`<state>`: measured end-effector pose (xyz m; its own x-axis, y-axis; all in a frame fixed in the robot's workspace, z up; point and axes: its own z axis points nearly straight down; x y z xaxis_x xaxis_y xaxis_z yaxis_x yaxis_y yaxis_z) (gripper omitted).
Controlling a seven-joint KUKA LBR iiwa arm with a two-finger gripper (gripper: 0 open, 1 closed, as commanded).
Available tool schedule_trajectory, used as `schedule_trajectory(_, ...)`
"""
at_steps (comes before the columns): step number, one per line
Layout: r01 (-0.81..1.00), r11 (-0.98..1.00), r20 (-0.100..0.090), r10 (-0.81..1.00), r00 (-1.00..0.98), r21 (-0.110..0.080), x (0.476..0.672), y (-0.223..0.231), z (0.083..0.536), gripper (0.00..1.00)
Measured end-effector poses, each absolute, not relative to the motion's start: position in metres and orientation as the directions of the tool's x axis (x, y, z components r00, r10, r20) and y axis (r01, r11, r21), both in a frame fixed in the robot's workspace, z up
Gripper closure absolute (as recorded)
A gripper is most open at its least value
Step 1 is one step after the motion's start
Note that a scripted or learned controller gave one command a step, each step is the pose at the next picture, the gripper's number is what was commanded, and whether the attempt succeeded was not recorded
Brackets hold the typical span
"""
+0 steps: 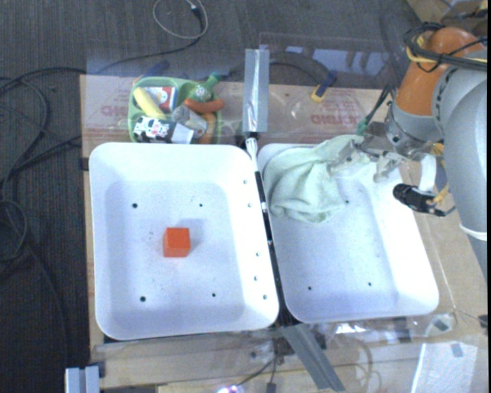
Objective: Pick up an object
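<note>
Bright, even light; perhaps slightly soft.

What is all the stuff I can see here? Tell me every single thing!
Shallow white plastic bins: 2, white, side by side on the bench; left bin, right bin.
Small orange cube: 1, orange, in the middle of the left bin.
Crumpled pale green cloth: 1, pale green, upper left part of the right bin, draped towards the gripper.
Green basket of small toys: 1, green with mixed colours inside, behind the left bin.
Black cables: several, black, on the floor at left.
Grey robot arm with orange band: 1, at right.
Gripper: 1, at the cloth's right edge.
</note>
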<state>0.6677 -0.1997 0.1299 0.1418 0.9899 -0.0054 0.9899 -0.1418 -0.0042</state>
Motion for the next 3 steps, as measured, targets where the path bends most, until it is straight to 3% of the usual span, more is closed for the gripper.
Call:
schedule_trajectory(1,0.982,0.191,-0.002,0.982,-0.191,-0.002,0.669,-0.160,0.179,0.00)
schedule_trajectory(2,0.915,0.403,0.000,0.915,-0.403,0.001,0.659,-0.176,0.096,0.00)
schedule_trajectory(3,0.903,0.429,-0.015,0.903,-0.429,0.013,0.642,-0.149,0.093,0.00)
